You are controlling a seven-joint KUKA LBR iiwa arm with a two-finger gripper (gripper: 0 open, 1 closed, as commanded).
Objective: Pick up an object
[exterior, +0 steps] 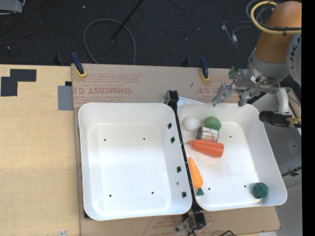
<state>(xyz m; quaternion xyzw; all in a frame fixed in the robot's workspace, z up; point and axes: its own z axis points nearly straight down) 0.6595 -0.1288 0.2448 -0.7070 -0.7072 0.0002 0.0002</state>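
Candidate objects sit clustered below and left of the pincer (232, 93): white ball (191, 124), green round thing (212, 123), small can (208, 133), orange bottle-like piece (207, 148), all in the right bin (268, 146). Carrot (195, 173) lies along the divider, further down-left; dark green ball (259, 190) far below, in the corner. Likely loose scatter for random picks. Pincer hangs above the bin's far rim, fingers spread apart, nothing between them, touching nothing. Left bin (93, 127) beyond, on the worktop (34, 146).

Light wooden bench (34, 156), printed cardboard sheet (123, 85) clamped on it, two white bins (88, 132) side by side
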